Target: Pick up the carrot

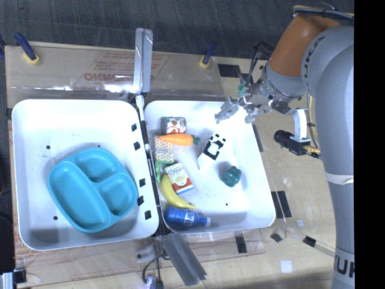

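Reaching for the carrot point(176, 139), my gripper point(236, 109), fingers spread and empty near the right bin point(255, 212)'s far edge, may catch the boxes point(165, 150) touching it.

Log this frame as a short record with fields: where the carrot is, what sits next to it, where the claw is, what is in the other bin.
carrot: orange carrot lying flat in the right bin, near its left wall
neighbours: small carton above it in view, banana and blue bottle lower down
claw: claw over the right bin's upper right part, apart from the carrot
left bin: left bin holds a blue divided plate
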Controlling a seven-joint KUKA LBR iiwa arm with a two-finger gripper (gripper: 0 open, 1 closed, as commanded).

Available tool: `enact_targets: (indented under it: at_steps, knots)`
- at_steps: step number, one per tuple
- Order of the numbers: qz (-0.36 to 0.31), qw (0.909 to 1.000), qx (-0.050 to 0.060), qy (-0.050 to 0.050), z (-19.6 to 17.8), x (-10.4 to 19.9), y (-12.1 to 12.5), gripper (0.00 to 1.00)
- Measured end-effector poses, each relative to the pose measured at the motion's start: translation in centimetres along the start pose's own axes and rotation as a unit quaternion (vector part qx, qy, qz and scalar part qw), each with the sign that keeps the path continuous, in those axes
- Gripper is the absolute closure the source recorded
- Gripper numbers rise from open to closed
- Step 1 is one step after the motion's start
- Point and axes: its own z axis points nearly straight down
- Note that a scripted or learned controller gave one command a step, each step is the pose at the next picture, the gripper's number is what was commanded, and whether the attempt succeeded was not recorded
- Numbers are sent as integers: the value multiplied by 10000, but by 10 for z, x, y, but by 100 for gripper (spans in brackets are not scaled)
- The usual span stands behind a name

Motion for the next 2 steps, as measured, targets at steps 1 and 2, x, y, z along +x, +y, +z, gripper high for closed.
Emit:
enact_targets:
  at_steps: [1,2]
  knots:
    - [-1052,9945,-4,0,79,91,23,0]
    - [-916,9958,-15,-4,10,124,23,0]
